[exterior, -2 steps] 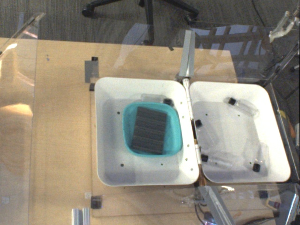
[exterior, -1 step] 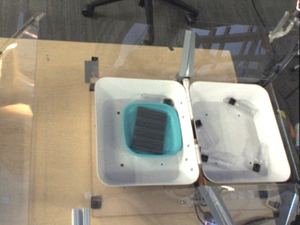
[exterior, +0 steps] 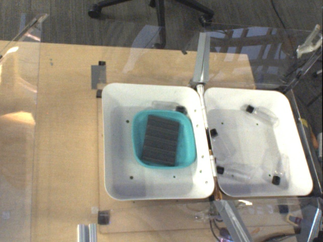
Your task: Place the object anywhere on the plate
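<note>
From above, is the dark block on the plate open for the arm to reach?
Probably yes. The block lies flat on the teal plate in the left bin, with nothing over it.

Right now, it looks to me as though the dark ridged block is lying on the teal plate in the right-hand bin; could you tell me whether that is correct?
Not quite: the bin is wrong. The camera view shows the dark ridged block lying on the teal plate in the left-hand bin, not the right-hand bin.
</note>
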Action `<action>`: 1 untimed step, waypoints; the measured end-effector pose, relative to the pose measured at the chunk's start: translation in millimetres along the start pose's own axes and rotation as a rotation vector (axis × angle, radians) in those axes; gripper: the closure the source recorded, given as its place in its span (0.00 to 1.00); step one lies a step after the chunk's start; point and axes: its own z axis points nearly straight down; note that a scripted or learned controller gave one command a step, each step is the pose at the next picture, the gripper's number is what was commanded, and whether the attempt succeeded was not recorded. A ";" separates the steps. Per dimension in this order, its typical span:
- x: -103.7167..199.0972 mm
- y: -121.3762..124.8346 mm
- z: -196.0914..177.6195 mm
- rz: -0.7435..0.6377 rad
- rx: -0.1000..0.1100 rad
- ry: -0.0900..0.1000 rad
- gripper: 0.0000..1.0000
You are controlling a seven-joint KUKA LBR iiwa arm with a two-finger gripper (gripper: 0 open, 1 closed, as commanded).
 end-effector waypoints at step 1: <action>-12.7 -26.1 1.2 0.128 0.002 0.000 0.00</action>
